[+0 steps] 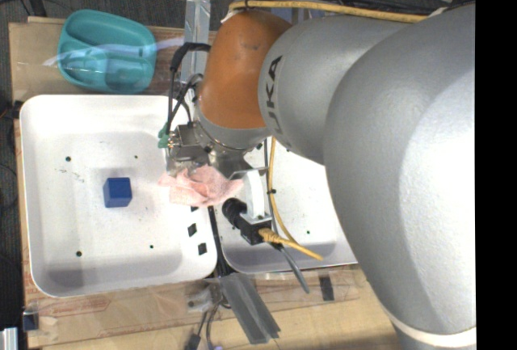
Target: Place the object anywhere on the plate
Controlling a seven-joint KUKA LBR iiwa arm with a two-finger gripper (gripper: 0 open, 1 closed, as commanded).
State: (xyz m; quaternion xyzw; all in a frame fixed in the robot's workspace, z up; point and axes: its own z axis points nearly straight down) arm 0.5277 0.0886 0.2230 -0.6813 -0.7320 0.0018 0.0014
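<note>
A small blue cube (118, 191) lies on the floor of the left white bin (48, 259), left of centre. A pink, crumpled-looking thing (196, 187) sits at the right edge of that bin, over the divide between the two bins. My gripper (196, 166) hangs directly above the pink thing, under the orange band of the wrist, and seems to touch its top. The wrist hides how the gripper meets it. The cube lies about a hand's width to the gripper's left.
The grey arm covers most of the right bin (311, 247). A teal plastic container (107, 49) rests on the bench behind the left bin. A yellow cable (291, 247) and black fittings trail below the wrist.
</note>
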